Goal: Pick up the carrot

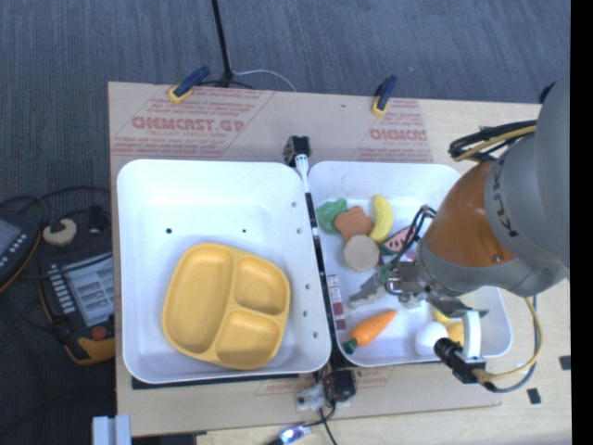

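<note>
Carrot point(372, 327): orange body, green top at its lower-left end. Lying flat on the floor of the right bin point(408, 352), near the front-left corner, tilted so its tip points up and right (toy-like, intact). Nothing grips it; it rests free on the floor.

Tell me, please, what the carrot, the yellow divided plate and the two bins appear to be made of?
The small orange carrot with a green top looks like moulded toy plastic: uniform colour, smooth and slightly glossy. The yellow three-compartment plate also seems plastic, with rounded moulded ridges and a soft sheen. The two shallow white bins look like thin formed plastic, with rounded corners and lips, though painted metal cannot be excluded.
</note>
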